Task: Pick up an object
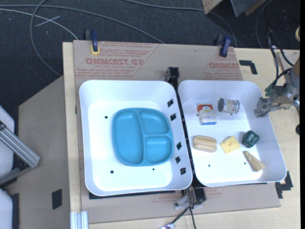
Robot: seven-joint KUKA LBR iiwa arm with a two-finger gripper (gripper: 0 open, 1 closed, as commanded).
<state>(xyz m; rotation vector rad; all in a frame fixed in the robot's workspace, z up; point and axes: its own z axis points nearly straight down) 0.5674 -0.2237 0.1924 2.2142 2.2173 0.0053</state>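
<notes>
Jaws (265, 107) are seen at the right bin's (267, 173) right rim; open or closed cannot be told, nothing seen between them. Six objects counted in that bin: one can (229, 105), one red-white carton (206, 113), one bread roll (204, 143), one yellow wedge (230, 145), one green ring (250, 139), one cone (254, 161). One blue divided plate (142, 136) lies in the left bin (90, 142).

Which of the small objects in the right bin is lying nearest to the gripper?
The small can, lying on its side at the bin's far end, closer to the gripper than the others.
</notes>
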